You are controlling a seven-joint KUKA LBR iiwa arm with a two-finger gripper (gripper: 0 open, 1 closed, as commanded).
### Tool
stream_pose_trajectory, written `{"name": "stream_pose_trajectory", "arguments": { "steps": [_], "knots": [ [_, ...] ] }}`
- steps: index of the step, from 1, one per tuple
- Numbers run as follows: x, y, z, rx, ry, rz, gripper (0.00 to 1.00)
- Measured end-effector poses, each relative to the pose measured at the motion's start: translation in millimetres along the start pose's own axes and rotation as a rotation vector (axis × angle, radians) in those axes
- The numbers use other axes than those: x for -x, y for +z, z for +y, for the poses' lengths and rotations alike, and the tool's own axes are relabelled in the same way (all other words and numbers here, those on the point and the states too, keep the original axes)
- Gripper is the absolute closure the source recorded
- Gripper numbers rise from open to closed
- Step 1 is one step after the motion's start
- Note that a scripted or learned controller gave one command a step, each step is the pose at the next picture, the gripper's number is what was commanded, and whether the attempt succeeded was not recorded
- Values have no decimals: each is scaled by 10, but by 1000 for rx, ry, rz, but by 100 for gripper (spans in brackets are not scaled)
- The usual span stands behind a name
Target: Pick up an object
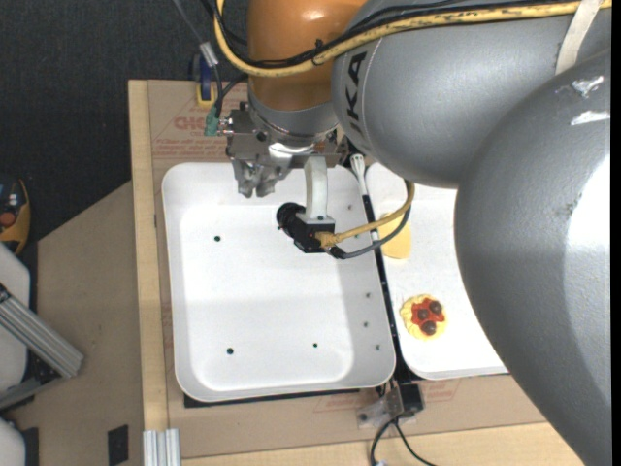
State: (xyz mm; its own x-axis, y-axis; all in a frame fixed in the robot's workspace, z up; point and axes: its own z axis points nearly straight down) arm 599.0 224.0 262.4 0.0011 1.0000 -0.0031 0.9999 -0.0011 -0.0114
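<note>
While reaching in from the right, crosses the right bin (456, 357) as one broad grey arm (505, 115) and hides much of that bin's floor. Ends over the far part of the left bin (272, 309), with the gripper (256, 181) hanging just above bare white floor. Cannot tell from this slant whether open or closed; see nothing held in it. Find the task's candidates elsewhere, both in the right bin: a flat yellow piece (398, 243) just beside the dividing rim, and, nearer the camera, a small round yellow toy (425, 316) with red and dark spots. Judge the pose poorly placed for a grasp, well apart from either item; calls for a shift across the rim before any descent.
</note>
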Motion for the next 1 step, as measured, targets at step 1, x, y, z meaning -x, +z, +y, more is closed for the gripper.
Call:
{"name": "stream_pose_trajectory", "arguments": {
  "steps": [1],
  "knots": [
    [-6,-829,183,21,-2,6,100]
  ]
}}
